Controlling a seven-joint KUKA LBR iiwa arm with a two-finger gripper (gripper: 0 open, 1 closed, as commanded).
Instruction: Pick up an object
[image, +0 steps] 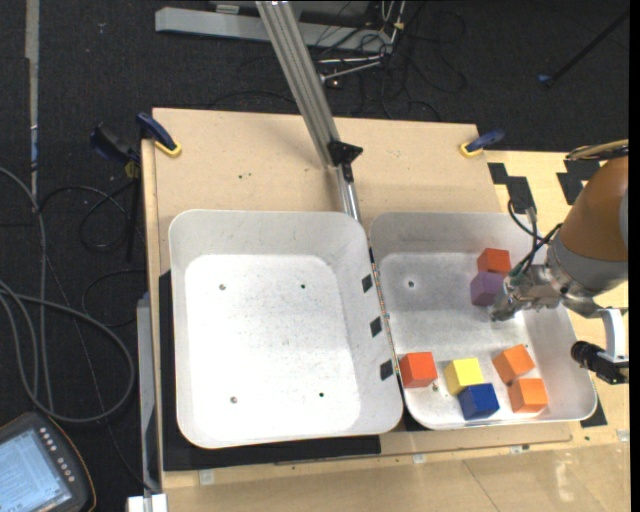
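The right bin (440, 235) holds several small blocks. A purple block (485, 289) lies near its right side, with an orange block (493, 262) just behind it. My gripper (508, 303) sits low in the bin, right beside the purple block on its near right side. Along the front of the bin lie an orange block (417, 368), a yellow block (463, 375), a blue block (479, 400) and two more orange blocks (513, 361) (528, 395). Whether a block sits between the fingers cannot be made out.
The left bin (200, 300) stands beside the right one on the wooden bench. A slanted metal pole (305, 85) ends at the bins' shared back edge. Clamps (160, 135) mark the bench's back corners. The arm's orange band (600, 215) hangs over the right bin's right rim.
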